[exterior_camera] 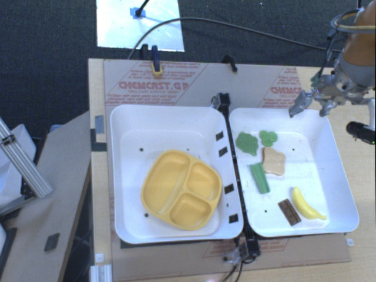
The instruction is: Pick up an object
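The right bin holds several toy foods: two green leafy pieces, a tan slice of bread, a green stick, a yellow banana and a brown chocolate bar. My gripper hangs over the far rim of the right bin, up and to the right of the green pieces. Its fingers are spread open with nothing between them.
In the left bin lies a yellow divided plate. A black hinge strip runs between the bins. A blue and yellow clamp sits at the board's far edge, and an aluminium bar leans at the left.
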